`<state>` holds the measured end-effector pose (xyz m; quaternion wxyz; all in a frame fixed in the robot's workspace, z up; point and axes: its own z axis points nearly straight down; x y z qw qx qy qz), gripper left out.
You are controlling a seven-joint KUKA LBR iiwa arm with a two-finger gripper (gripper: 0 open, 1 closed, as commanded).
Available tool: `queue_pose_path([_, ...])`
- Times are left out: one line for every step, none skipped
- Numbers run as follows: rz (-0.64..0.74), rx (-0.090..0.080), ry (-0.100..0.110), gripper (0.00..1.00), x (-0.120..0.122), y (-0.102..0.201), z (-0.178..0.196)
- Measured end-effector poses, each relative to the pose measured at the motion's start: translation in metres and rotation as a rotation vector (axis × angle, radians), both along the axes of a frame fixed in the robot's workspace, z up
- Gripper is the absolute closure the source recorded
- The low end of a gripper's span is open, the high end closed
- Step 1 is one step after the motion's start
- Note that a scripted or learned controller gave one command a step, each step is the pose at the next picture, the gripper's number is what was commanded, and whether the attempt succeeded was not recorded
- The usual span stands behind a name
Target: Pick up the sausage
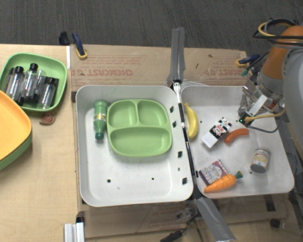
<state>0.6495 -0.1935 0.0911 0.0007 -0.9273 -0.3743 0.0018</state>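
The hand [248, 112] hangs over the far right part of the right bin [283, 185], and whether it is spread or pressed together cannot be told from this slant.

Nearest the camera and well below the hand, a toy carrot [222, 182] lies by the bin's front rim, touching a small pink packet [211, 171] just behind it. Right of these, still nearer the camera than the hand, a small can [260, 161] stands upright. The sausage [236, 134], reddish-orange and slightly curved, lies on the bin floor just below the hand, apart from it. Touching or nearly touching the sausage's left end is a small white carton [216, 133] with a black-and-white print, lying tilted. Further left of the hand, a banana [192, 121] lies along the bin's left wall.

Well to the hand's left, in the left bin [136, 190], a green divided plate [139, 127] sits with a green bottle [100, 119] just beside its left edge. Far beyond, on the bench [35, 205], a stack of orange plates [7, 132] rests, and behind it a green tray [31, 81] holds several dark-capped bottles [30, 84].
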Motion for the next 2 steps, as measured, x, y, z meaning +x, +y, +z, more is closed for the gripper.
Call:
queue_pose_path([-0.222, -0.001, -0.001, 1.0, 0.0, -0.016, 0.0])
queue_pose_path([-0.561, 0.003, -0.001, 1.0, -0.037, -0.026, 0.001])
